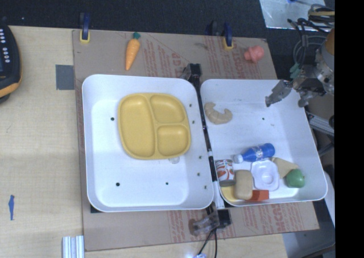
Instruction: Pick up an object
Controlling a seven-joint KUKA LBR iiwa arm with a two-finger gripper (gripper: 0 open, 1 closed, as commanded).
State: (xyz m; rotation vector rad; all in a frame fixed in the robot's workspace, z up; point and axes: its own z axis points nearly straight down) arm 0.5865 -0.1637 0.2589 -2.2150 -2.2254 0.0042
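My gripper [290, 94] hangs over the upper right corner of the right bin [256, 95]. Its fingers [277, 93] are spread open with nothing between them. A beige curved pastry [218, 113] lies alone near the bin's upper left, well to the left of the gripper. At the bin's front a cluster holds a blue bottle [257, 153], a white cup [265, 175], a green ball [294, 179], a tan bread piece [243, 184], a red-and-white can [224, 170] and a small red block [260, 195].
The left bin [102, 183] holds a yellow divided plate [153, 125]. On the board behind the bins lie a toy carrot [132, 51] and a pink object [254, 53]. A black and orange device [8, 61] sits at the far left edge.
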